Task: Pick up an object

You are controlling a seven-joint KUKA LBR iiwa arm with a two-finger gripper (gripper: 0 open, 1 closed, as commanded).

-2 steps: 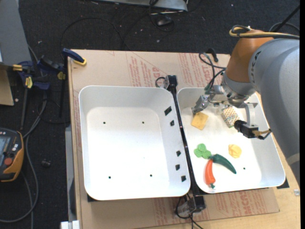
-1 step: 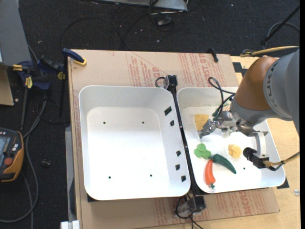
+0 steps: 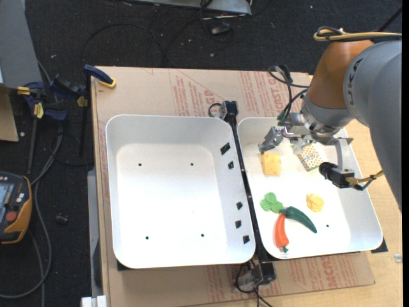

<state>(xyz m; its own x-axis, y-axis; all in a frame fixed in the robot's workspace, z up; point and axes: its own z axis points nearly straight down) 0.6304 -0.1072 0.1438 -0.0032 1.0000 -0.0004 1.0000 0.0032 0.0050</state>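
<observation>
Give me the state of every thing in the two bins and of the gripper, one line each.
gripper: low over the right bin's far end, fingers unclear
yellow block: lying in the right bin, just below the gripper
patterned block: tilted, beside the gripper
small yellow piece: lying loose
green leaf toy: lying flat
carrot toy: lying flat
dark green toy: lying flat beside the carrot toy

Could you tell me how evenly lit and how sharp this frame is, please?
Camera view: bright, even light on both white bins, with only soft shadows; the toy carrot and yellow block look sharp; the gripper is slightly soft; the floor beyond the bench is dark.
</observation>
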